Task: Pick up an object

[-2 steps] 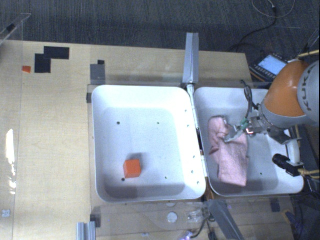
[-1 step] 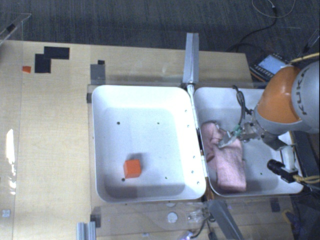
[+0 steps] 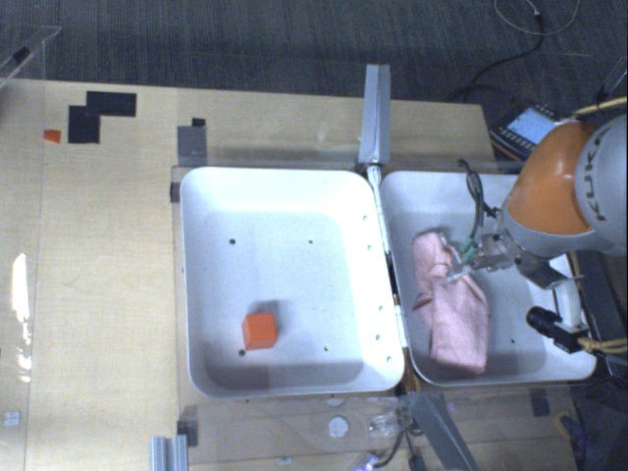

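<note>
Wooden bench under two white bins: an orange block (image 3: 260, 331) sits in the left bin (image 3: 206, 263), while the gripper (image 3: 461, 261) touches a pink cloth (image 3: 453, 307) in the right bin (image 3: 520, 356) — finger state unclear. Grasping seems underway — next, lift.

The arm (image 3: 564, 189) enters from the right edge, its orange band sitting above the wrist. The wrist angles down and to the left. The gripper (image 3: 461, 259) sits low at the arm's left end; its finger state cannot be determined.
</note>
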`<state>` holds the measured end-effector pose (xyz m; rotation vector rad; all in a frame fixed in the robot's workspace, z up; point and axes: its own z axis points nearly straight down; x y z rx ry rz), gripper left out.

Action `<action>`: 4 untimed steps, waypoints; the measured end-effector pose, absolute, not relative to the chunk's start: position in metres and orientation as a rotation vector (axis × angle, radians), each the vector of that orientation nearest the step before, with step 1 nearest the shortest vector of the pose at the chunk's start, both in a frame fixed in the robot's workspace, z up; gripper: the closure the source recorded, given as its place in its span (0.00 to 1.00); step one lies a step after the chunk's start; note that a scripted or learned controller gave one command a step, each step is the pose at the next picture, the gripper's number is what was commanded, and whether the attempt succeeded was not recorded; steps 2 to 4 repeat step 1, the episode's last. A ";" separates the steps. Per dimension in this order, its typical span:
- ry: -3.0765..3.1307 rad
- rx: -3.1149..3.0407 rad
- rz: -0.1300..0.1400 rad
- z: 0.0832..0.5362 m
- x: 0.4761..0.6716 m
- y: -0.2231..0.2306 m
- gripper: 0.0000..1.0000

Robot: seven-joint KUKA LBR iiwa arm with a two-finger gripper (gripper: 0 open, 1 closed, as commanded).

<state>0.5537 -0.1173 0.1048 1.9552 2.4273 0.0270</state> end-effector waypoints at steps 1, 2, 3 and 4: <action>2.547 1.823 0.010 0.187 0.604 -0.062 1.00; 2.547 1.823 0.010 0.187 0.604 -0.062 1.00; 2.547 1.823 0.010 0.187 0.604 -0.062 1.00; 2.547 1.823 0.010 0.187 0.604 -0.062 1.00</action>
